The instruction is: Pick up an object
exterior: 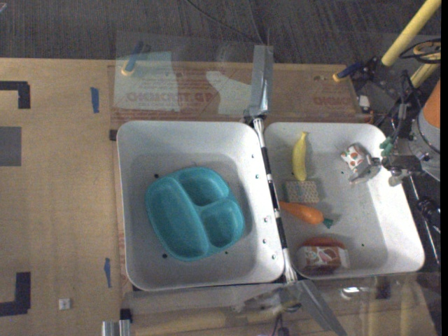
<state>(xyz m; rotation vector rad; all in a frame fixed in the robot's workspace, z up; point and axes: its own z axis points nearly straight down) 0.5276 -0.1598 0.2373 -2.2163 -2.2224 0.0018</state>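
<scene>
— Bins, left to right, what have we got?

— Shallow white left bin [133,187] carries one teal plastic plate with three compartments [194,212], lying flat, well apart from the arm. Everything small is in the shallow white right bin [381,222]. Near its left wall is a yellow banana [300,156], long axis running almost straight from the near side to the far side. Just below it sits a small square patterned pad [304,190]. Next comes an orange carrot [302,213] lying crosswise, with its green end pointing right and slightly toward us. By the near wall is a red and white flat packet [323,255].

— And the arm?

— It reaches in from the right. The grey two-finger gripper [365,171] hangs over the right bin's far-right part, and just up and left of it, touching or nearly so, is a small white carton with red print [354,157].

— Gripping it?

— Whether that gripper is released or clenched I cannot tell from here. I don't see the carton held.

— So the carton is the likely target?

— I'd judge so, being by far the nearest. It lies toward the far-left of the gripper. It looks tipped, with its longer side slanting from far-left to near-right, though it's too small to be sure. The banana and carrot are farther left, and each would need a grip across its narrow width.
</scene>
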